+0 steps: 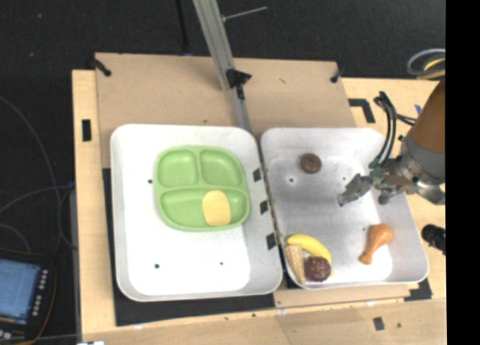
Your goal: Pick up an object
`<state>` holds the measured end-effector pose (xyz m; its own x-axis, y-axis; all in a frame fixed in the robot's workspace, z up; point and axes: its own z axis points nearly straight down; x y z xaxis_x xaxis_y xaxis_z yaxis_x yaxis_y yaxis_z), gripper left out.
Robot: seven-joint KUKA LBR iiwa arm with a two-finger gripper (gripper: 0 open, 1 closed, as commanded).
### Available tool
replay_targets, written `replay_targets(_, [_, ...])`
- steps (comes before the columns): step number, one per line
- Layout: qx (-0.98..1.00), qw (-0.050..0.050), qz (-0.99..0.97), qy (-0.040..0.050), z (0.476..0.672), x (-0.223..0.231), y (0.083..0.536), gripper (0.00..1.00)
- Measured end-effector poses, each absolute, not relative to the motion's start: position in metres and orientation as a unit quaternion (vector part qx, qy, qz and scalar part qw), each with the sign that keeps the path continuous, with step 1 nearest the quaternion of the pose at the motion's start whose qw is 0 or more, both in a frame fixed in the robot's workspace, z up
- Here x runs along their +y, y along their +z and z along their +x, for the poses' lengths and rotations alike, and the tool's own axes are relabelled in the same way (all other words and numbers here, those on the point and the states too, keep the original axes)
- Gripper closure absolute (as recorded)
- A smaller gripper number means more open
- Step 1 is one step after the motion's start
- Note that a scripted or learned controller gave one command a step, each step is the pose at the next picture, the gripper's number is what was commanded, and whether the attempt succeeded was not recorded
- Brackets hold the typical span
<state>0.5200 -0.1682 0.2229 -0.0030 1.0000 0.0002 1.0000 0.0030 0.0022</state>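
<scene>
Wooden bench [187,88] against a dark floor, carrying two shallow white bins side by side, with a metal pole [214,32] slanting up behind them. Left bin [135,253]: a green divided plate [180,175] with a yellow oval piece [217,208] in its lower compartment. Right bin [330,148]: a small brown round piece [310,163] near the top, an orange drumstick [376,242] at lower right, a banana [308,246] and a dark round cookie [317,268] touching at the lower left corner. Gripper [364,188] over the right bin's middle, reaching from the right, fingers narrowly spread, nothing between them, well apart from every piece.
</scene>
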Motion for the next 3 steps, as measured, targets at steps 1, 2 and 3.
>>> replay_targets(1, [0.708,0.001,0.706,0.001,0.52,-0.168,0.223,0.0])
replay_targets(2, [0.707,-0.001,0.707,-0.0015,0.516,-0.178,0.175,0.0])
replay_targets(3, [0.707,-0.001,0.708,-0.0015,0.513,-0.189,0.124,0.0])
